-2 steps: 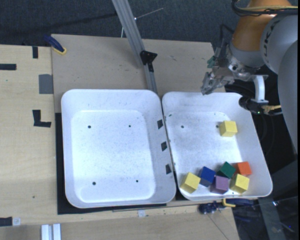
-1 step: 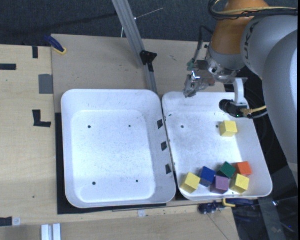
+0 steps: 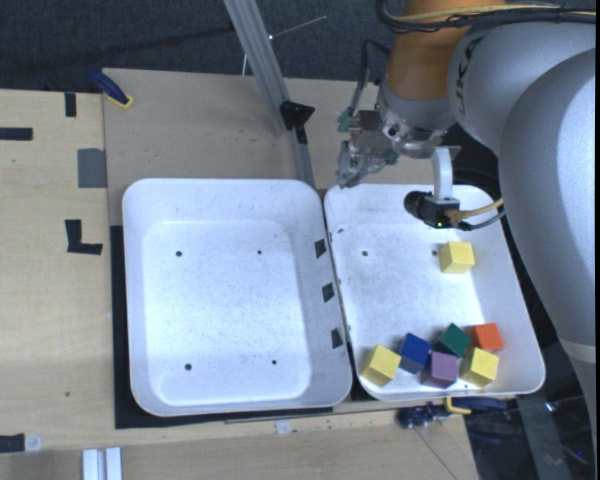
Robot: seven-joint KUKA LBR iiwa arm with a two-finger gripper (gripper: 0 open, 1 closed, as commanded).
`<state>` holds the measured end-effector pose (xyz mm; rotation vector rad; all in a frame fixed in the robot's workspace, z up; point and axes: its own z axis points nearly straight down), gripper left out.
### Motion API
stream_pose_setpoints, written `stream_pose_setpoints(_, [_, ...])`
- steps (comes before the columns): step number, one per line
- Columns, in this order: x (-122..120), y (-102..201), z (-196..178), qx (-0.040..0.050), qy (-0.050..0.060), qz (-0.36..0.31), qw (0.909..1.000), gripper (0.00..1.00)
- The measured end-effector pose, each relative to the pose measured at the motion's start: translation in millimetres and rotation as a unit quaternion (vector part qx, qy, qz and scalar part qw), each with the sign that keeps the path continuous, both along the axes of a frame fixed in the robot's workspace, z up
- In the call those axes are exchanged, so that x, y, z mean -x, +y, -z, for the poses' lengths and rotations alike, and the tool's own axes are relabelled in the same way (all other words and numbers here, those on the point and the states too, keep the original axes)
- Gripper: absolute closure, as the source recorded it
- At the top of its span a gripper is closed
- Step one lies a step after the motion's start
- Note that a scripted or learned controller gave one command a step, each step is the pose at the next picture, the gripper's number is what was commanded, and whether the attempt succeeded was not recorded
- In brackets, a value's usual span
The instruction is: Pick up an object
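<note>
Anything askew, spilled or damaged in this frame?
Nothing stands out. All the blocks lie inside the right bin, one yellow block apart from the cluster near the front edge; the gripper hangs over the bin's far corner.

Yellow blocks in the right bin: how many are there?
3. One yellow block sits alone mid-bin; another lies at the near-left end of the cluster; a third lies at its right end. More could be hidden under the cluster.
</note>
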<state>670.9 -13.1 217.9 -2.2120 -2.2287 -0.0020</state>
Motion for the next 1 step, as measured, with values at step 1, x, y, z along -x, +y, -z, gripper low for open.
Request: stream_pose_setpoints(1, [0.9, 50.1, -12.9, 0.0001, 0.0, 0.0, 1.0, 1.0])
